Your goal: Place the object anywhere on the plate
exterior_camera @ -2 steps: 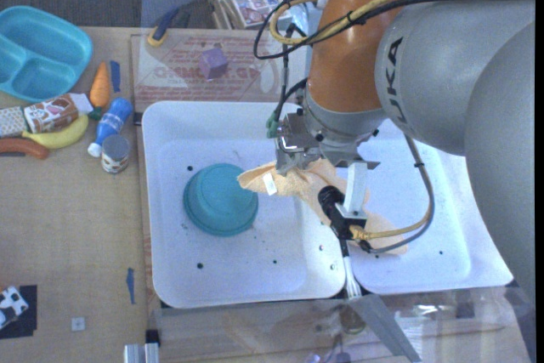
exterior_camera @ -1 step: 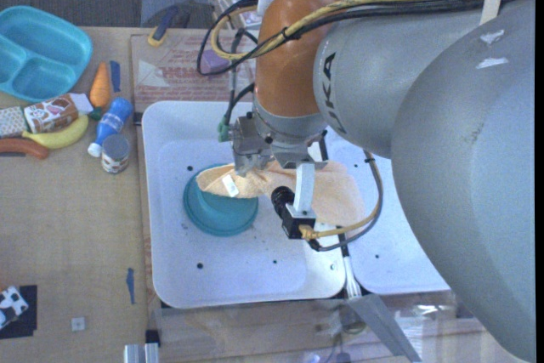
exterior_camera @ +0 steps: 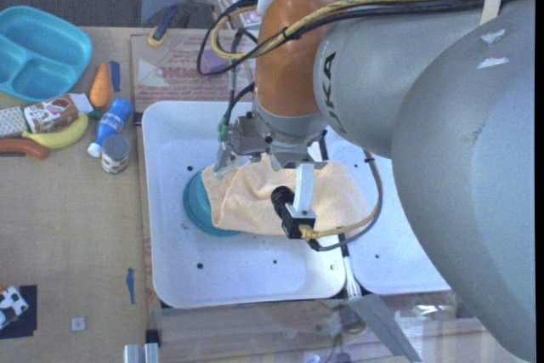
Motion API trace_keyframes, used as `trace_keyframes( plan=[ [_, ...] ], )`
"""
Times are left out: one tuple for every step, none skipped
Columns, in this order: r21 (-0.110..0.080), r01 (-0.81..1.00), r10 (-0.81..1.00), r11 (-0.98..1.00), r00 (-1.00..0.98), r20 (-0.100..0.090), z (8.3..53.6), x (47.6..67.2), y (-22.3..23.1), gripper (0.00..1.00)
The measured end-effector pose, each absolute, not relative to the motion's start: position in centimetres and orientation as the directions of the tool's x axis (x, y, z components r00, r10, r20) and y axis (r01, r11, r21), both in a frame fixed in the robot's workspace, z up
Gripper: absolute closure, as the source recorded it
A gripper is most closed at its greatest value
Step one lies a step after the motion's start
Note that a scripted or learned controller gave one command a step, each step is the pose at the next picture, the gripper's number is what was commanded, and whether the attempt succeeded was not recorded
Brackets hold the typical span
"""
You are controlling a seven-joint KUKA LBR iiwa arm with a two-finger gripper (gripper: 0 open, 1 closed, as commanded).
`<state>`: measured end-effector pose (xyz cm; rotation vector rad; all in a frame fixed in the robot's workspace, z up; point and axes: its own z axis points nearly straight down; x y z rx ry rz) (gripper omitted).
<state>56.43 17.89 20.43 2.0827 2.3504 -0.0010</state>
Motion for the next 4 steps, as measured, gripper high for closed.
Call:
trace_keyframes(
  plan=[
    [0.001, 0.992, 0.992, 0.122, -0.122, -0.002, 21.4, 56.5, 18.0, 1.0],
    [0.0, 0.98, 0.98, 0.2, -0.2, -0.001, 26.7, 57.8, 19.3, 1.0],
    [0.002, 0.892, 0.892, 0.452, -0.452, -0.002, 24.7, 60.9, 16.6, 1.0],
    [0.002, 0.892, 0.892, 0.452, -0.452, -0.002, 24.7, 60.9, 16.6, 0.0]
  ],
)
